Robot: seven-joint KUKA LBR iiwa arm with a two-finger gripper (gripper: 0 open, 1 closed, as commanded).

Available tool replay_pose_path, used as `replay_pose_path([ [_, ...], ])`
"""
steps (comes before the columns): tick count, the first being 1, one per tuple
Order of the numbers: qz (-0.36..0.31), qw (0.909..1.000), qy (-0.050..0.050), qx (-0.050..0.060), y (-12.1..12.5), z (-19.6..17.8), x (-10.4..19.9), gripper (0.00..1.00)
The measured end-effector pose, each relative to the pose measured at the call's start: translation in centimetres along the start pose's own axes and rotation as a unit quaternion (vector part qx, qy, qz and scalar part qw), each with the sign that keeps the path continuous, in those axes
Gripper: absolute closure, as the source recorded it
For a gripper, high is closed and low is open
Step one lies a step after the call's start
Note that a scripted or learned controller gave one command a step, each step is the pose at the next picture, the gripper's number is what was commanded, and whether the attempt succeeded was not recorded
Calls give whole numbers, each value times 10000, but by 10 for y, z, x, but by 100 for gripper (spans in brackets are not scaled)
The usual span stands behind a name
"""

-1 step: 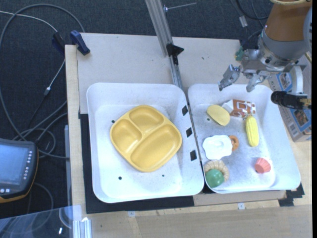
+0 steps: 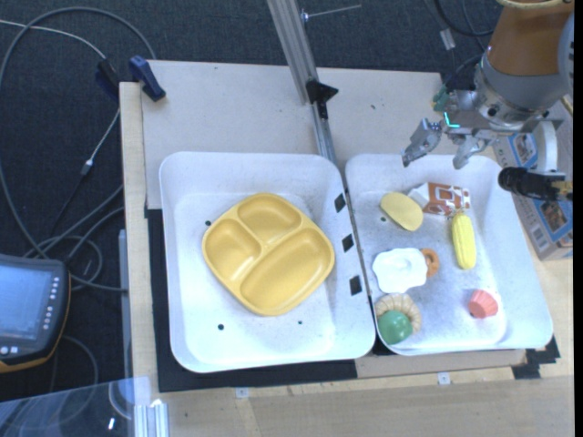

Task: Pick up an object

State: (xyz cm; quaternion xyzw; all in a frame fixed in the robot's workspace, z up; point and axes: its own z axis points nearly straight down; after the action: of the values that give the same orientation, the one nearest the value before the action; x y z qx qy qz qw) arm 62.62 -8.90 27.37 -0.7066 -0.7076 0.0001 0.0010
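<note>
My gripper hangs open above the far edge of the right bin, with nothing between its fingers. Below it in that bin lie a yellow lemon-shaped piece, a small orange and white carton, a yellow corn cob, a white blob-shaped piece with a brown ring beside it, a pink-red piece and a green ball on a tan base. The left bin holds a yellow divided plate.
A slanted metal rail runs down to the gap between the bins. A blue clamp sits at the bench's far left corner. Cables and a tablet lie on the floor to the left. A printed box stands right of the bins.
</note>
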Motion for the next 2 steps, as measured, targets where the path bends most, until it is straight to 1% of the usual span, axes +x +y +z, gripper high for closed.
replay_pose_path([
  [1,5,10000,1,36,-5,63,2,0],
  [2,9,10000,-1,33,-4,111,-7,0],
])
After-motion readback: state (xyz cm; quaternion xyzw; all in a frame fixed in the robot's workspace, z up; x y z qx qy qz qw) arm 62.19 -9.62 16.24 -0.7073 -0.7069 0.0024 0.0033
